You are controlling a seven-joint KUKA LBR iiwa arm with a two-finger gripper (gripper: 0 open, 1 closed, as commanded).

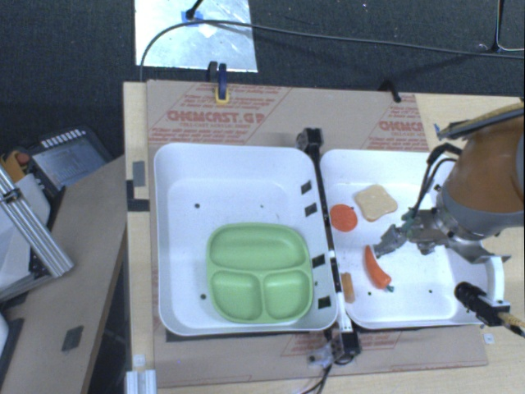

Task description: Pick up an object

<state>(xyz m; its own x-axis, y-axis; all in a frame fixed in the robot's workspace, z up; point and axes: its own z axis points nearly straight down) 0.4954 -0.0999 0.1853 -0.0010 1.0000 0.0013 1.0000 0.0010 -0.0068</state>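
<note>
In the right bin (426, 167) lie a tan toast-shaped piece (376, 202), a flat orange-red disc (344, 217), a red-orange carrot-like stick (376, 268) and a small brown piece (347, 286) by the bin's left wall. My gripper (388, 244) reaches in from the right and hangs low over the middle of this bin. Its tip is just above the upper end of the carrot-like stick, right of the disc and below the toast piece. I see nothing held in it.
The left bin (189, 179) holds a green divided plate (259, 271) in its lower half. A black divider (321, 220) with clips runs between the bins. The arm's grey and orange body (488, 183) covers the right bin's right side.
</note>
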